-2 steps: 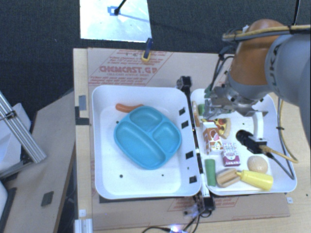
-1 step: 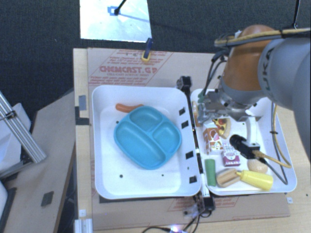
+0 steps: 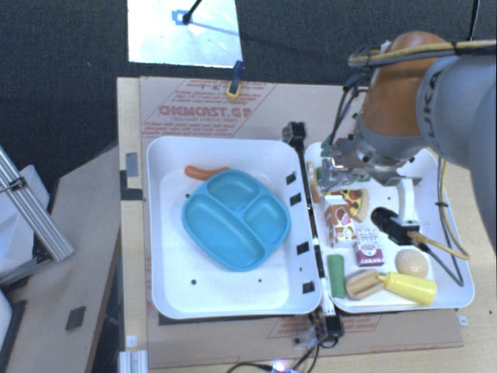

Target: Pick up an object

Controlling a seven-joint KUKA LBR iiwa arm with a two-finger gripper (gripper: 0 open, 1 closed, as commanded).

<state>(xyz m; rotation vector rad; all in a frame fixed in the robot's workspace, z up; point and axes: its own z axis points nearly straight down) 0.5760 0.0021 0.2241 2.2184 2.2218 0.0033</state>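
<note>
The bench (image 3: 85, 231) carries a brown printed board, on which two shallow white bins sit side by side at frame centre. The grey arm (image 3: 458, 107), with its orange band (image 3: 396, 92), enters from the upper right of the frame and angles down toward the upper left corner of the right bin (image 3: 457, 274). The left bin (image 3: 167, 278) holds a blue divided plate (image 3: 235, 220), lying flat near its centre, and an orange sausage (image 3: 206, 172) just beside the plate's upper left edge. The claw (image 3: 332, 173) is positioned over the upper left part of the right bin, close to the divider between the bins; whether it is released or clenched cannot be told, and no item is seen in its grasp. The candidate items for pickup all lie in the right bin. A pizza slice (image 3: 355, 200) lies just below the claw. Two small printed cartons (image 3: 339, 222) lie below that, with a pink carton (image 3: 369, 245) to their lower right. Along the bin's lower edge lie a yellow bottle (image 3: 409, 287), a tan bun (image 3: 362, 284), a green cylinder (image 3: 335, 274), and a pale egg (image 3: 411, 263).
</note>
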